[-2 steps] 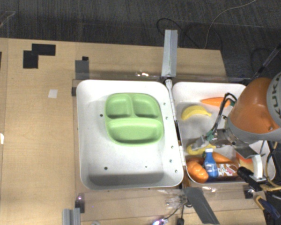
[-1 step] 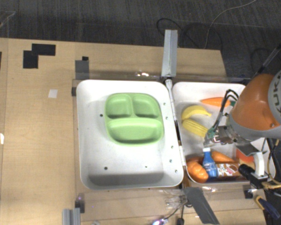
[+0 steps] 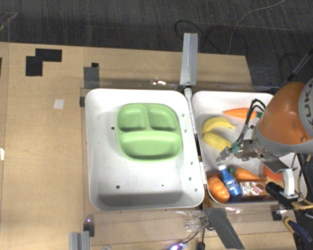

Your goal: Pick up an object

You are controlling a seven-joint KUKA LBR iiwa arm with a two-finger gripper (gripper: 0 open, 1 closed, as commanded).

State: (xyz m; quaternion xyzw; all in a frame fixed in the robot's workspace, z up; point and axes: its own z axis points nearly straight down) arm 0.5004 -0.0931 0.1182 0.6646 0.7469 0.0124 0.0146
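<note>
The right bin (image 3: 198, 105) holds several toy foods. A yellow banana (image 3: 219, 124) and a yellow corn cob (image 3: 214, 139) lie near its left wall, with an orange carrot (image 3: 236, 112) behind them. At the front sit an orange fruit (image 3: 218, 189), a blue bottle (image 3: 229, 178), a brown bottle (image 3: 253, 190) and another orange piece (image 3: 246, 174). My gripper (image 3: 227, 157) hangs low over the middle of this bin, just right of the corn cob and just behind the blue bottle. I see nothing held in it.
The left bin (image 3: 101, 139) bears a green divided plate (image 3: 148, 130). A grey post (image 3: 189, 61) stands behind the seam between the bins. The arm's orange band (image 3: 284, 119) covers the right bin's far right side. Cables trail at the right edge.
</note>
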